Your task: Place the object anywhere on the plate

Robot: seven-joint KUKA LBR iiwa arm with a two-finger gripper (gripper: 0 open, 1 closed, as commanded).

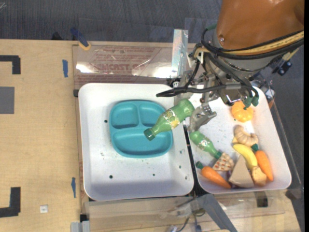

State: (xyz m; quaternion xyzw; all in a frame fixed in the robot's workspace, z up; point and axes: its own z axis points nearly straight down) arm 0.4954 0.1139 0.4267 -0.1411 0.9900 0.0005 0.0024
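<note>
A teal divided plate (130, 129) lies in the left white bin (96, 178). A green bottle with a yellow label (169, 121) hangs tilted, its neck pointing down-left over the plate's right edge and its base up at the gripper. My gripper (191, 112) is above the divide between the two bins, shut on the bottle's base. One metal finger (202, 116) shows just right of the bottle. The bottle looks larger than the toys in the bin, so it is lifted above the plate.
The right bin (277, 129) holds a second small green bottle (205, 145), carrots (215, 177), a banana (246, 154), an orange pumpkin (241, 111) and other toy food. The arm's big orange body (260, 13) and cables overhang the right bin's back.
</note>
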